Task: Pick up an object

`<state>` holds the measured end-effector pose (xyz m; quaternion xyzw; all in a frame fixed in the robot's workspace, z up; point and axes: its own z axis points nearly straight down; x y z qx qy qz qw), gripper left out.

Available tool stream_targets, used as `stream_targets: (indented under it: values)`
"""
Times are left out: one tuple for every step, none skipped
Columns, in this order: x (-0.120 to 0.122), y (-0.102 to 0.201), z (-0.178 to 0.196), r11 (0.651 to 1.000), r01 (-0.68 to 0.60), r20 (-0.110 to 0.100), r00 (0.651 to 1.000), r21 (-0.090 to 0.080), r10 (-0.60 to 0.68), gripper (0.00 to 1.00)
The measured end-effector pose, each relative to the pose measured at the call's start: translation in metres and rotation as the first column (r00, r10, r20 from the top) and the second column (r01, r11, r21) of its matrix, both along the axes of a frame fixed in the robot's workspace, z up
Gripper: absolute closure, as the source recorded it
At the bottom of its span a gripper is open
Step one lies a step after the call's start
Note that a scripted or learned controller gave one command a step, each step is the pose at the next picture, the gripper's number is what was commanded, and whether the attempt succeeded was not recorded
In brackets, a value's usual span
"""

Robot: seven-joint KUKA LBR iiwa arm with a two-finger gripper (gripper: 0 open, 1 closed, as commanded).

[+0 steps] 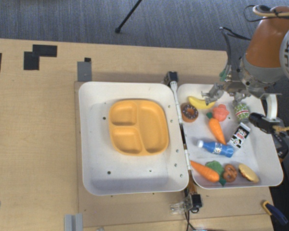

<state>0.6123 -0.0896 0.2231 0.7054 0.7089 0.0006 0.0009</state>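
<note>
Over the right-hand shallow white bin (274,170), at its twelve o'clock edge, hangs the two-finger gripper (227,96) of the grey arm with its orange band (265,40); the fingers are spread apart with nothing between them. Directly beneath the fingertips, toward six o'clock, lies a pink rounded toy (220,112), with a yellow toy banana (200,103) at its nine o'clock and a green-patterned egg-shaped toy (241,112) at its three o'clock. A brown ring doughnut toy (189,112) sits at the bin's ten o'clock. An orange toy carrot (216,130) lies near centre, a blue plastic bottle (216,148) just below it, and a black-and-white carton (240,134) beside that at three o'clock. A second orange carrot (204,171), a green leafy toy (215,167), a brown round toy (230,172) and a tan oval biscuit-like toy (249,173) crowd the six o'clock edge. The left-hand white bin (98,177) carries a yellow divided plate (137,127).
</note>
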Motion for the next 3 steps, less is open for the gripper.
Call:
stream_targets:
  values:
    - [-0.026,-0.046,-0.129,0.987,-0.158,-0.003,0.987,0.0,0.158,0.0]
    - [-0.024,-0.045,-0.117,0.987,-0.16,0.003,0.987,-0.001,0.16,1.0]
    - [0.019,0.029,-0.01,0.993,-0.114,0.003,0.993,0.0,0.114,1.0]
